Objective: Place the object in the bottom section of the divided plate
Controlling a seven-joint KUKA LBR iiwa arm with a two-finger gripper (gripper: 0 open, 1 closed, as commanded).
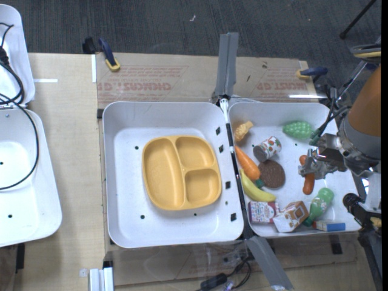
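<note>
Writing: red mirrored letters printed on the cardboard (182, 77) behind the bins; they cannot be read with confidence. The small cartons carry printed faces too small to read.
Plate (180, 171): yellow, smooth plastic, rounded rectangle with three sections, one long and two smaller; it lies flat in the middle of the left bin (121, 180).
Left bin: shallow, white, with small dark holes in its floor.
Right bin (274, 107): white, same build, crowded with toy food.
Toy food: a carrot (247, 161), a banana (256, 190), a brown round cookie (273, 173), a small can (268, 147), a knobbly green piece (297, 130), a yellow corn piece (243, 130), a green pear (321, 200), two cartons (279, 214).
Claw (312, 164): metal, low over the right side of the right bin; whether it is open or closed cannot be told.
Sausage (309, 183): small, red-orange, smooth, lying right under the claw tips, touching or nearly so; a grip on it cannot be confirmed.
Sausage versus plate: well apart, in different bins.
Arm (367, 111): grey with an orange band, entering from the right.
</note>
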